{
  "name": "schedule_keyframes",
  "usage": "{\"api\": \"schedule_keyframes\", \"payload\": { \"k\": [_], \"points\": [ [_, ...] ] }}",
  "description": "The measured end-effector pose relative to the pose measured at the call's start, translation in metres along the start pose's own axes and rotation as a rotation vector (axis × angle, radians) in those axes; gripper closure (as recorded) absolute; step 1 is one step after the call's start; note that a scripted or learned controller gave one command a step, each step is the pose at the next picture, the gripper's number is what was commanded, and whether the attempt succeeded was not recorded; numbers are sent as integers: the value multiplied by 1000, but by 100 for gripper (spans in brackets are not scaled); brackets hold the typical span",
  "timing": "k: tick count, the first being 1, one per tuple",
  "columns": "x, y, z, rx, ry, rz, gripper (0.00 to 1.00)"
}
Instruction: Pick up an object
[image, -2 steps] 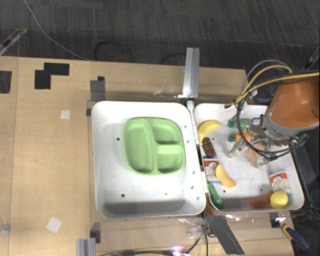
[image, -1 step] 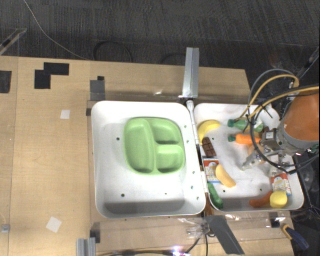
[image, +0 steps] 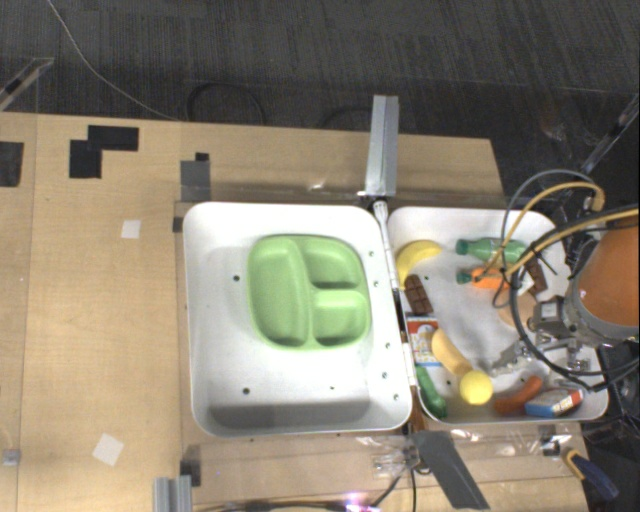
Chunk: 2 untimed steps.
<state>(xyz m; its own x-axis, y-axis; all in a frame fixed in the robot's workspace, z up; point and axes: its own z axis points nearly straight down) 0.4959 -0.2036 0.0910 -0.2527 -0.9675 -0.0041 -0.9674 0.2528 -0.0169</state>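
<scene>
two white bins side by side on the wooden surface (image: 90, 330). left bin (image: 215, 400) holds a green divided tray (image: 305, 290), nothing else seen in it. right bin (image: 455, 420) holds the clutter: a yellow lemon-like fruit (image: 418, 256) at its far left, a green bottle (image: 490, 248), an orange piece (image: 487, 281) just beside it, a brown bar (image: 417, 295), a banana (image: 449, 353) touching a yellow ball (image: 476, 388), a green item (image: 430, 390) along the left wall, a red sausage-like piece (image: 517, 397) and a blue-and-orange marker (image: 553, 405) near the front rim.

step in hand, as i judge it: approach, nothing grasped yet. arm's orange band (image: 610, 285) sits over the right edge of the right bin, claw (image: 535, 350) low among cables (can't tell whether the claw is apart or together, too tangled). nearest candidates are the red piece and the yellow ball, just beside it. next move likely calls for settling over one item clear of neighbours, then closing.
</scene>
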Motion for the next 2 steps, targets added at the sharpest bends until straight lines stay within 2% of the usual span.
{"api": "schedule_keyframes", "payload": {
  "k": [1,2],
  "points": [
    [-62,-56,1,1,-1,-92,0],
    [-40,-161,5,-4,-1,-104,0]
  ]
}}
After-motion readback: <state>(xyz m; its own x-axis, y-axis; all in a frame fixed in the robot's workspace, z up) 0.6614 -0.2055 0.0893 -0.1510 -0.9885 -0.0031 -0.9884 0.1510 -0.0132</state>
